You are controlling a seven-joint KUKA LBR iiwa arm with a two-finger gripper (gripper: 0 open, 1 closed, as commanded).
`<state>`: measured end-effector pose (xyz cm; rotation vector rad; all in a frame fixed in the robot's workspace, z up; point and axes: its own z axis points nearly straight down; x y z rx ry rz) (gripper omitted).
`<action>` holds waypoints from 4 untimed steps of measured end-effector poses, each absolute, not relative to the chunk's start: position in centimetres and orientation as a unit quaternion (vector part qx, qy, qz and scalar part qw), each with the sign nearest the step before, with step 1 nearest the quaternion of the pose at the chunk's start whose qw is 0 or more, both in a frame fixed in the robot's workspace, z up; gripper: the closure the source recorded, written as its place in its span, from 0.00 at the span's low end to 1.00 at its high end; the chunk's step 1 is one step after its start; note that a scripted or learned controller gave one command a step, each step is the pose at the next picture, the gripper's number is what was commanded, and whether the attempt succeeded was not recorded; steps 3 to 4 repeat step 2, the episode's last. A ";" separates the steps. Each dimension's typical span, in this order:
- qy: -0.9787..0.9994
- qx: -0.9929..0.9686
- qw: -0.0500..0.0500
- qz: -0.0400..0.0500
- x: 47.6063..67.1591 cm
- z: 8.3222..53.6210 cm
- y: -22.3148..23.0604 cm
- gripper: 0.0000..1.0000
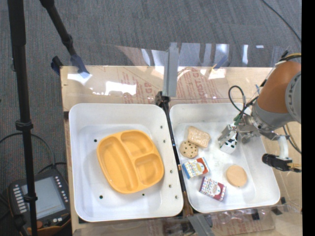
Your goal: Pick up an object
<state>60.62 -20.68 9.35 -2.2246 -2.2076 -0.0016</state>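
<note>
The right bin (266, 193) holds several small items: a round chocolate-chip cookie (188, 149), a tan cracker (198, 136), a small red and blue box (196, 168), a pink and white box (212, 188) and a flat tan disc (236, 175). A small white piece with black spots (228, 144) lies at the gripper's tip. My gripper (231, 135) reaches in from the right, low over the upper middle of this bin, right above the spotted piece. Whether it grips that piece is unclear.
A yellow divided plate (130, 160) lies in the left bin (83, 127). A clear screen (197, 63) stands behind both bins. Black cables (238, 97) loop off the arm's wrist. A tripod pole (19, 82) and a handheld console (37, 195) stand at the left.
</note>
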 end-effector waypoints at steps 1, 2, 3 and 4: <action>-0.703 -0.711 0.006 0.001 60.6 10.0 -20.9 1.00; -0.718 -0.696 0.002 0.001 63.5 21.3 -18.2 1.00; -0.718 -0.696 0.002 0.001 63.5 21.3 -18.2 1.00; -0.718 -0.696 0.002 0.001 63.5 21.3 -18.2 1.00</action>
